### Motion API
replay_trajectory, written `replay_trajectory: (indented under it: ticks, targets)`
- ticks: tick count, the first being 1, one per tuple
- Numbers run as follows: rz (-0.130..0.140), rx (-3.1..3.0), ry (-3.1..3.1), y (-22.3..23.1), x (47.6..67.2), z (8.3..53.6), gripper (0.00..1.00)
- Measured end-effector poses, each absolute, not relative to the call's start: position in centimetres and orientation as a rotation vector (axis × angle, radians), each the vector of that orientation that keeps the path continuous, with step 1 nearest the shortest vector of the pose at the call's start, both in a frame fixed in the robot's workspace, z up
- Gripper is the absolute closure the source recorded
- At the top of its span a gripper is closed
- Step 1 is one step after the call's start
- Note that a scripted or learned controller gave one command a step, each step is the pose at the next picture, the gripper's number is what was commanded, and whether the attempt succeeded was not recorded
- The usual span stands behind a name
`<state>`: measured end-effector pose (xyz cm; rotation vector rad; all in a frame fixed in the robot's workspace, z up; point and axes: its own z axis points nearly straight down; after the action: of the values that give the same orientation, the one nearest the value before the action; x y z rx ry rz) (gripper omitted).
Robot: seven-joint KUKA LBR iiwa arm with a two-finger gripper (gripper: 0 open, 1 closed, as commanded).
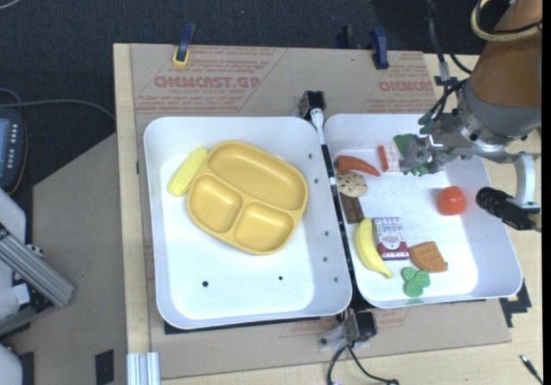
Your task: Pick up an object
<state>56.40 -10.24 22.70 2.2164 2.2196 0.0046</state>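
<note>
Camera view: in the left bin (164, 228) I see a yellow tray (245, 196) and corn (187, 170). The right bin (491, 267) holds a banana (371, 248), cookie (350, 184) and tomato (451, 200). My gripper (417, 157) hovers over its far side; I cannot tell its state. The tomato looks light, smooth; I'd pinch its middle.

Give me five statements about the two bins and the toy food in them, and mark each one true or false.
1. The yellow divided plate sits in the left bin. True.
2. The corn cob lies in the right bin. False: it lies in the left bin, at the plate's edge.
3. The banana lies in the right bin. True.
4. The tomato rests on the plate. False: it is in the right bin.
5. The end effector is above the right bin. True.
</note>
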Motion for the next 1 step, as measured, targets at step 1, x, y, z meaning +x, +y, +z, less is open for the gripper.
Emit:
replay_trajectory:
  ticks: [1]
  targets:
    - [0.001,2.218,2.228,-6.29,55.02,23.4,1.0]
